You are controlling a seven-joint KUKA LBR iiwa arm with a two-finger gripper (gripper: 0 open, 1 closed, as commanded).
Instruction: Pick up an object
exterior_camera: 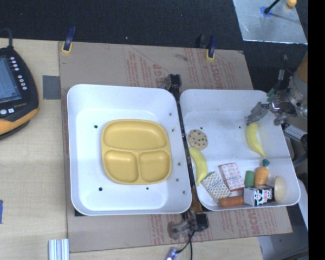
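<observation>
- Camera view shows a yellow banana (254,138) lying in the right bin (222,104), near that bin's right wall and just below the gripper (262,111).
- The gripper sits at the right bin's upper right, its fingers pointing left over the bin floor; whether they are spread or closed cannot be told, and nothing is seen between them.
- As a judgement, the pick has not happened: the banana rests on the bin floor, and every other item also lies flat in the bin.
- What seems left is the whole grasp: descending on an item, closing, and lifting it clear.
- A second banana (199,164) lies along the right bin's left wall, with a round cookie (197,139) just above it.
- Along the bin's lower edge sit a patterned packet (215,187), a pink carton (231,176), a sausage (231,201), a carrot (261,174), a small black-and-white box (258,195) and a pale egg-like item (280,188), crowded together.
- The left bin (84,145) holds a yellow divided plate (136,150), well apart from the gripper.
- A teach pendant (8,93) lies on the bench at far left.
</observation>
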